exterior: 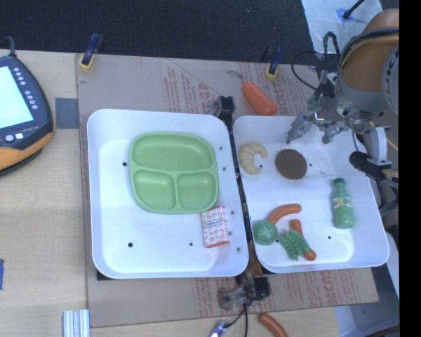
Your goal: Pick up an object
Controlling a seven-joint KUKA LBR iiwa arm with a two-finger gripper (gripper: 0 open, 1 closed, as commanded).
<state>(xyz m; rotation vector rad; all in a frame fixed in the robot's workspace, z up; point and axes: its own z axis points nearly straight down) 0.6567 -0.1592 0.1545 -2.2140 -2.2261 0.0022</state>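
Observation:
The right bin (365, 255) holds a brown round patty (291, 163), a cream croissant (252, 156), a green bottle (342, 203), a sausage (283, 212), a green ball-shaped vegetable (264, 232) and a broccoli piece lying on a carrot (295, 243). My gripper (312, 126) hovers over the bin's far edge, up and right of the patty. Its fingers (296, 131) are spread with nothing between them. The left bin (105, 251) carries a green divided plate (174, 172) and a small printed packet (215, 227).
An orange carrot (258, 98) lies on the cardboard beyond the bins. A teach pendant (10, 114) rests at the far left. Clamps sit on the bench's far edge (90, 50), and another orange item (274, 324) lies near the front edge.

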